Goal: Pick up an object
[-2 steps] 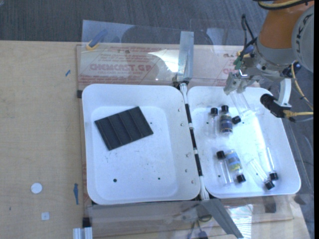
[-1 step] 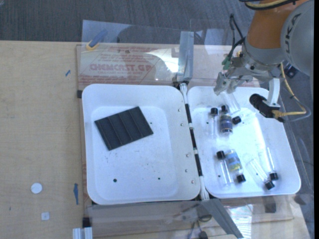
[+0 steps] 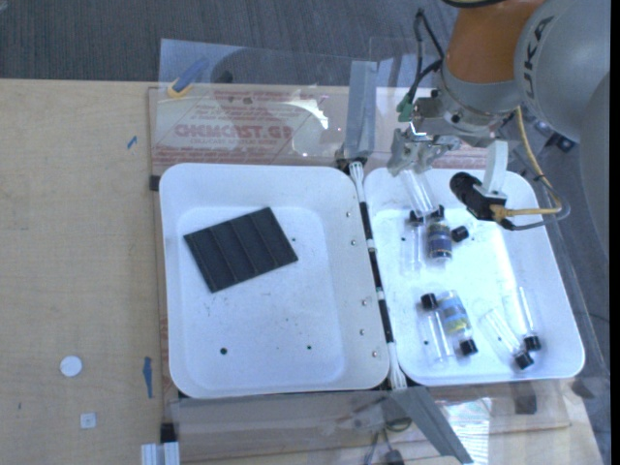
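Hovering over right bin [image 3: 567,352] far edge: pincer [image 3: 418,155]; finger state cannot be told. Clear vials [image 3: 441,240] scattered in right bin. Dark ribbed slab [image 3: 240,248] in left bin [image 3: 174,289].

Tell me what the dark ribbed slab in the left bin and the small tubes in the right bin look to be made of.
The ribbed slab looks like matte dark grey rubber or foam: no shine, parallel grooves; which one is unclear. The vials look like clear glass or plastic with black caps: the white bin shows through their bodies.
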Controlling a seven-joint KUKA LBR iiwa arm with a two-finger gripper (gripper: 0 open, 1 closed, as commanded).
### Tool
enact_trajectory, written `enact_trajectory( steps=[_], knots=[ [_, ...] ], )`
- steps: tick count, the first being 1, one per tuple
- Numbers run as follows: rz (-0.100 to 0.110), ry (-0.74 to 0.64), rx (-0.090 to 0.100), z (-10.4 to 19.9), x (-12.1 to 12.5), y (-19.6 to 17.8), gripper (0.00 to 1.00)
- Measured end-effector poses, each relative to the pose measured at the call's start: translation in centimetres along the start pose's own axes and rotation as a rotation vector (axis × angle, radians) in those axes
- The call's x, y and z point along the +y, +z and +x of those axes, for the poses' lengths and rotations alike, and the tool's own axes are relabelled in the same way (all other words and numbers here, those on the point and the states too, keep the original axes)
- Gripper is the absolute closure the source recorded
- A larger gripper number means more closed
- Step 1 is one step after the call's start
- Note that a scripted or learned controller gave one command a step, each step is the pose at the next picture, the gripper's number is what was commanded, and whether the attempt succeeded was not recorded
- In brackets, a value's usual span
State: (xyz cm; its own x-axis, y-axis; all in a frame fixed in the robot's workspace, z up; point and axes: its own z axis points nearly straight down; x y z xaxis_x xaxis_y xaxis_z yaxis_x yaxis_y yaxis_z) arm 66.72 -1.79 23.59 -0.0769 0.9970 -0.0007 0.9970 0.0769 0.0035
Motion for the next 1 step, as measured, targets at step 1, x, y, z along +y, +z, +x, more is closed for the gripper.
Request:
enact_trajectory(
  steps=[1],
  knots=[
    [-0.004,-0.002,-0.002,0.06,0.1,-1.08,1.0]
  ],
)
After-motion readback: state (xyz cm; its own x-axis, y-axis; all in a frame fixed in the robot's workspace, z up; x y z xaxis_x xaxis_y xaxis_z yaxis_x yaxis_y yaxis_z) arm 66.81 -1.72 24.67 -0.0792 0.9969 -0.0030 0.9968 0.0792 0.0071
